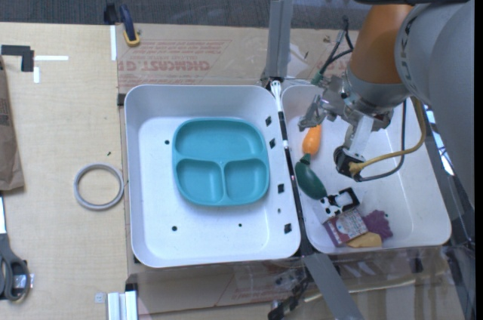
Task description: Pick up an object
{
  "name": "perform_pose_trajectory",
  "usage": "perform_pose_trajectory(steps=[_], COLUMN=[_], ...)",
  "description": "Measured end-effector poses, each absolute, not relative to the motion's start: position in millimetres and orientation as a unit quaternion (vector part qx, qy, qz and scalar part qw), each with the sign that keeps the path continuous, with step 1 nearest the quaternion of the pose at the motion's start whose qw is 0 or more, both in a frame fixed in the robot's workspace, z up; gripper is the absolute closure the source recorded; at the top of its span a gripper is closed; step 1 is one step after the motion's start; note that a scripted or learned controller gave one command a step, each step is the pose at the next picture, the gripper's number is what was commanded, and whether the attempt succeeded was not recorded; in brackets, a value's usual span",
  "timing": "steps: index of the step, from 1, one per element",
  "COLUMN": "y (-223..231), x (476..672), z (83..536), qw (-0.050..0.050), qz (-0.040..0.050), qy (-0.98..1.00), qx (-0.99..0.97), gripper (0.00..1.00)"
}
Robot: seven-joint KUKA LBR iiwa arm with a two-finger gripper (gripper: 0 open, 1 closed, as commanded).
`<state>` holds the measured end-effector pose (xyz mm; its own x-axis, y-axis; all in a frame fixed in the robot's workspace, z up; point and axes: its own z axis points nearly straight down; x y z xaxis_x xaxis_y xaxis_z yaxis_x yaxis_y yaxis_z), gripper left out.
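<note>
Over the wooden bench (60,130), the big grey arm with its orange band (392,39) leans in from the right above the right-hand shallow white bin (423,198), while the left-hand white bin (143,183) beside it carries a teal plastic plate with three compartments (222,161). The two-finger gripper (326,113) hangs at that right bin's upper left, just above a small orange carrot-shaped toy (311,140), and I cannot tell from here how its jaws stand. Below the carrot lie a dark green rounded toy (309,180), then a purple and yellow crumpled packet (358,228) near the bin's front edge, and out on the bench to the left sits a grey tape ring (99,186).
</note>
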<state>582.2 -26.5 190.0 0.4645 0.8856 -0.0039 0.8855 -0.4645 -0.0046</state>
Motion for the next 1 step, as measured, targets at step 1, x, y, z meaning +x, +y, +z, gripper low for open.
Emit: perform_pose_trajectory(steps=[1], y=[-63.7], x=[651.3], z=[190.5], qw=[0.0], qz=[0.0022], qy=[-0.455], qx=[-0.891], gripper=[0.0])
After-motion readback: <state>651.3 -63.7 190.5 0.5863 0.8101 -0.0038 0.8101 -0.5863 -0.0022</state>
